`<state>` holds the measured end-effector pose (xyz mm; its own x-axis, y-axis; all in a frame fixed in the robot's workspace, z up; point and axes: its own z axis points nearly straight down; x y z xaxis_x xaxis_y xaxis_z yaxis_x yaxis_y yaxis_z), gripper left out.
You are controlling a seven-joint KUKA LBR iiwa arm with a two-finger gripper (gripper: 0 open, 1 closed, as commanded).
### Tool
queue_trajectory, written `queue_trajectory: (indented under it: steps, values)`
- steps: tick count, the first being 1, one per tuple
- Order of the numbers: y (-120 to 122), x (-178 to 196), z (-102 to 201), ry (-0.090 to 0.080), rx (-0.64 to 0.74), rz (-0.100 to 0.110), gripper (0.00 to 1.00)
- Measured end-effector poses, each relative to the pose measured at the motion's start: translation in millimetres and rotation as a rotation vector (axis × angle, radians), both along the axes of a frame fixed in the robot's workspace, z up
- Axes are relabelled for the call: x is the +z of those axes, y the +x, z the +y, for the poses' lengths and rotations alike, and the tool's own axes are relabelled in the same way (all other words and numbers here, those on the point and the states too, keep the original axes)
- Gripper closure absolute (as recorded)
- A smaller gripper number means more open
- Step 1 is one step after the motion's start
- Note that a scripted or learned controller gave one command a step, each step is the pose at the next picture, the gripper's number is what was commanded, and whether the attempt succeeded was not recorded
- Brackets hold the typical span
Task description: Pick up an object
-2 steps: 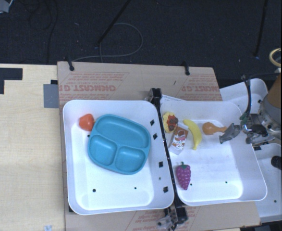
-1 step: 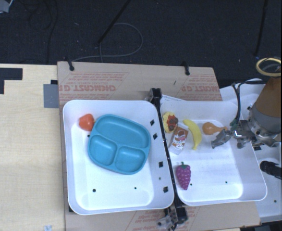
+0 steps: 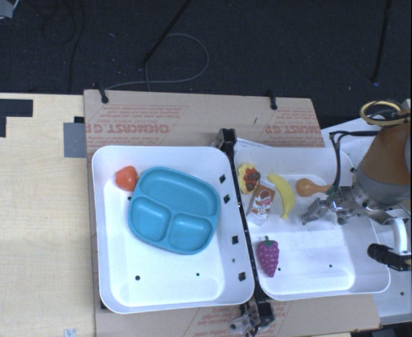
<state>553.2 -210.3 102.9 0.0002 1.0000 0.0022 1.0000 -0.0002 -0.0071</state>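
Pincer: we see the grey metal two-finger gripper point(image 3: 316, 213) low over the right shallow white plastic bin point(image 3: 311, 276), its fingers parted a little and nothing between them; we read it as released.

Pincer contact: we find its tips just beside the small orange-brown pear-shaped toy point(image 3: 308, 186), which lies a little above them; whether they touch the bin floor we cannot tell.

Arm: we see the grey KUKA arm point(image 3: 388, 167) with its orange band reaching in from the right.

Right bin, graspable things: we count a smooth yellow plastic banana point(image 3: 284, 193) lying lengthwise near the gripper, a bumpy purple plastic bunch of grapes point(image 3: 267, 255) close to the bin's left wall, a small white carton with red print point(image 3: 261, 204) touching the banana's left side, and a yellow-and-dark-red lumpy toy point(image 3: 248, 177) just above the carton.

Left bin: we see a second shallow white plastic bin point(image 3: 121, 279) holding a glossy blue three-compartment plastic tray point(image 3: 173, 210), rounded at the corners, and a round orange-red plastic fruit point(image 3: 126, 178) touching the tray's upper left edge.

Under the bins: we make out a flat brown cardboard sheet point(image 3: 191, 121) with red lettering, on a pale wooden bench point(image 3: 30, 223).
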Motion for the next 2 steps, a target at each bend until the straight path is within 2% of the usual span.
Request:
queue_trajectory:
  steps: [1, 2]
  values:
    - [0, -16, 2, 0.0, 0.0, -0.003, 0.0]
    - [0, -5, 1, -0.001, -0.002, -0.004, 1.0]
